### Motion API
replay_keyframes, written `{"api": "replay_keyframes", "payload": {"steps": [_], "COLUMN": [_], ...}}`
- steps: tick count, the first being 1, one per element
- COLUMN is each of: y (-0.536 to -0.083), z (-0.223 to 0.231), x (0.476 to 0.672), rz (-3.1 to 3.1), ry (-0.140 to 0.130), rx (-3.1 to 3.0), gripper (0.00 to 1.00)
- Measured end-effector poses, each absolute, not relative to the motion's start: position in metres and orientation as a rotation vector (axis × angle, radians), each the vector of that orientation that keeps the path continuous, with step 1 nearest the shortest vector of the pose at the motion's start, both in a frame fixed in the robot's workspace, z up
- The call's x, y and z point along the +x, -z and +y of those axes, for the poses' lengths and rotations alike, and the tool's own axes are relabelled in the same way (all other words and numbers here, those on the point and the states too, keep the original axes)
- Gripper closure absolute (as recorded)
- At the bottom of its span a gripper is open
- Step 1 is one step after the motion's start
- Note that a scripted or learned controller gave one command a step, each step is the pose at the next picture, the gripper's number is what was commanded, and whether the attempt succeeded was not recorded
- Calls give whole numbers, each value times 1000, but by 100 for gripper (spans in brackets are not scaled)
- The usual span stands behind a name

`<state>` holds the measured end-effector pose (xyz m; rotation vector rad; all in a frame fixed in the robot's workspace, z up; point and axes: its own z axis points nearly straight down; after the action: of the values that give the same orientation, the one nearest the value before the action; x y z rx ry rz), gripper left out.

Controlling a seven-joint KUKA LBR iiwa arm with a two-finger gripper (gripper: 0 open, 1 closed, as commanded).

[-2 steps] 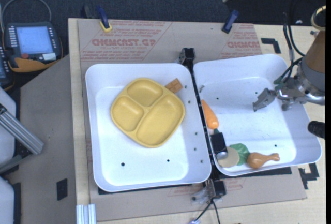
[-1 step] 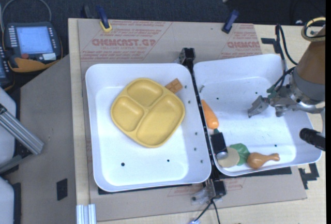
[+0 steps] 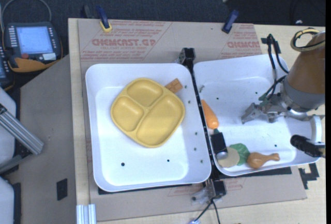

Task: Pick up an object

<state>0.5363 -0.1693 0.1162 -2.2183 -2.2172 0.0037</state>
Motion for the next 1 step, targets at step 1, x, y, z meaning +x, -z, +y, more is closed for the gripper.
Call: {"api": "replay_keyframes", "payload": {"steps": [1], "y": [-129], "z": [-170], "x": [538], "rz": [-2221], "ry": [0], "rx": [-2223], "gripper": [100]}}
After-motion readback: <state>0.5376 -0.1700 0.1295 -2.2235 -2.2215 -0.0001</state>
